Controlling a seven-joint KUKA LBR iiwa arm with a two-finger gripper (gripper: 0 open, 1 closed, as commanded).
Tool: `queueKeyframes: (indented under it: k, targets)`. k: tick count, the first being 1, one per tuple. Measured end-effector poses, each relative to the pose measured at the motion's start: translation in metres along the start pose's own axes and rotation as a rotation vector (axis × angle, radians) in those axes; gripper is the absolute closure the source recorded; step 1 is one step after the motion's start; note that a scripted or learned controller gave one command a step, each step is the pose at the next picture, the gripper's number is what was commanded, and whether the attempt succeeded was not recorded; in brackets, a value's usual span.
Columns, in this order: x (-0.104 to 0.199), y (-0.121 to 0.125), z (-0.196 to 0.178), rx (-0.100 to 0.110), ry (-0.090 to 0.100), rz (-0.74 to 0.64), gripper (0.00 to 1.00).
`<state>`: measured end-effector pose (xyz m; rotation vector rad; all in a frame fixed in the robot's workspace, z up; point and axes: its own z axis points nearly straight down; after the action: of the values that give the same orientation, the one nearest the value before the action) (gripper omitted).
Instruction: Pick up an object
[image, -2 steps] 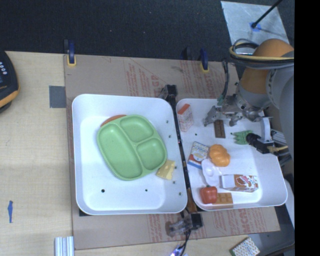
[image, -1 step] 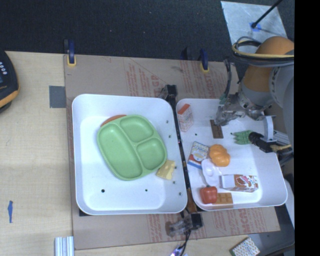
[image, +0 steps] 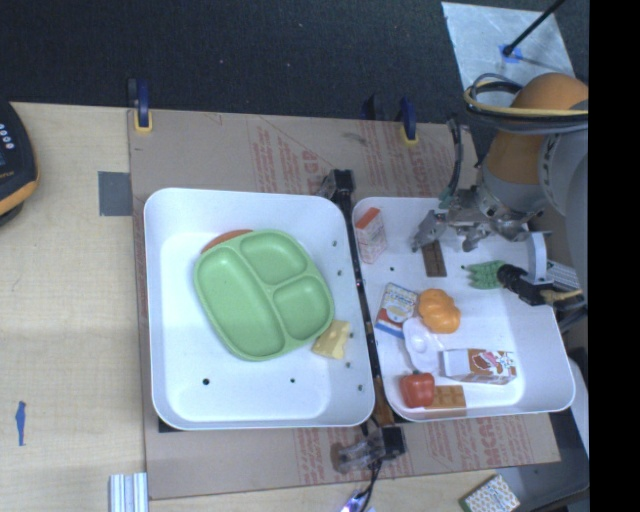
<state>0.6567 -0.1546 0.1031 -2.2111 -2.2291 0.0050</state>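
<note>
The tabletop carries two white bins; my claw hovers open and empty over the right bin's far edge, ready to pick the orange fruit mid-bin.

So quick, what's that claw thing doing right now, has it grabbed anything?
Gripper: over the far end of the right bin; open or shut cannot be told from this angle, and nothing is seen held in it.

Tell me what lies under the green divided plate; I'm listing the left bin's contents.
An orange-red edge pokes out from beneath the green divided plate at its upper left. The plate covers the rest, so what that item is can't be told.
</note>
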Motion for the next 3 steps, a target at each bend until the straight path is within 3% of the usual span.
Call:
queueKeyframes:
  k: [1, 2, 3]
  targets:
    - [0.011, -0.059, 0.013, 0.007, 0.002, 0.006, 0.0]
    - [0.029, 0.002, 0.01, -0.006, 0.001, 0.001, 0.0]
    - [-0.012, -0.001, 0.011, -0.003, -0.002, 0.007, 0.0]
